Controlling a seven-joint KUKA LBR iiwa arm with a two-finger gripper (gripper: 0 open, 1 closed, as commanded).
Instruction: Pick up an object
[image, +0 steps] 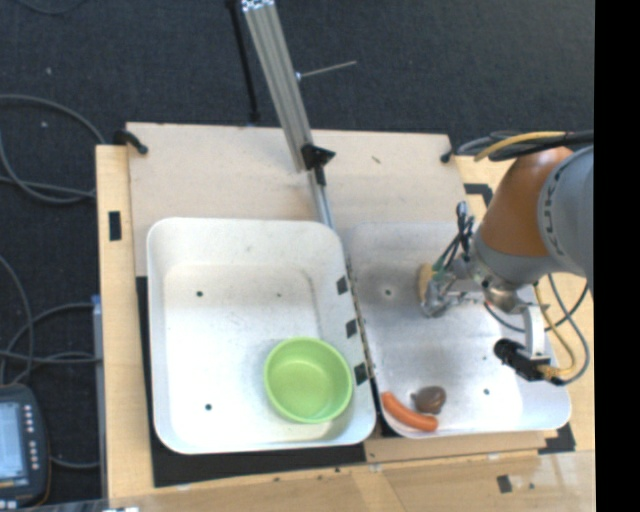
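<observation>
The arm's bulk hides much of the hand (437, 297), so whether it is wide or narrow I cannot tell. The right shallow white bin (400, 260) holds an orange carrot-shaped toy (408, 412) touching a small brown lump (430, 399) at its near edge. The left white bin (200, 250) holds a round green plastic bowl (307, 379).

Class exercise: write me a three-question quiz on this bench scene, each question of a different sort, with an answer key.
1. True or false: the green bowl sits in the right bin.
2. Which lies nearest the orange carrot-like item? A. the claw B. the brown lump C. the green bowl
3. Fill in: the claw hangs over the ____ bin.

Key: 1 false, it sits in the left bin; 2 B; 3 right.
</observation>
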